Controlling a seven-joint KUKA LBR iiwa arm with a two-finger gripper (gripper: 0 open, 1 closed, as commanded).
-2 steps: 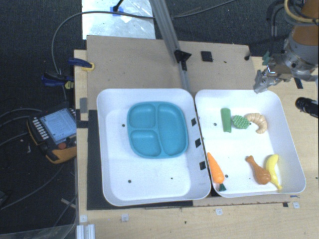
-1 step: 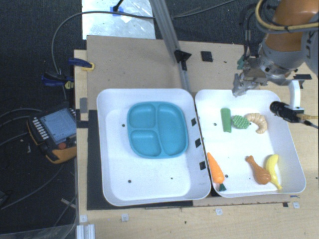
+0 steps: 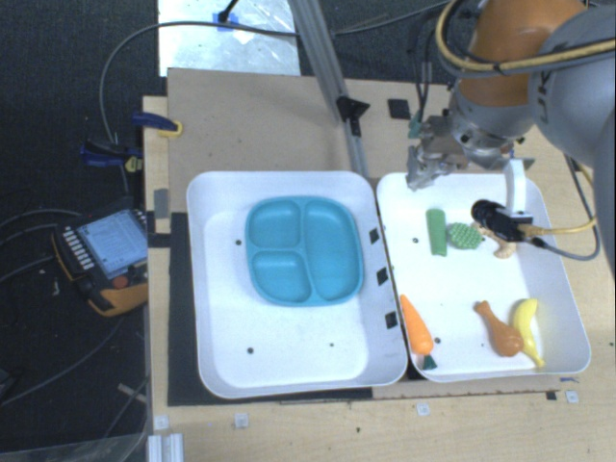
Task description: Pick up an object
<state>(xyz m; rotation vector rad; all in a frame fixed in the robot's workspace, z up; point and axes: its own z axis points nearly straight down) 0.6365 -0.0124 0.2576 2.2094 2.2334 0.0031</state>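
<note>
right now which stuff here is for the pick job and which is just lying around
For the job:
end effector
green block
carrot
banana
drumstick
right bin

Lying about:
blue divided plate
left bin
handheld controller
clamps

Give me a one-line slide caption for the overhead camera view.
KUKA arm's gripper hovers above the right bin holding toy food; a blue divided plate sits in the left bin.

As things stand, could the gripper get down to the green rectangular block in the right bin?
Probably yes. The gripper hangs just above the green rectangular block, with bare bin floor between; the green ridged toy lies close on one side.
</note>
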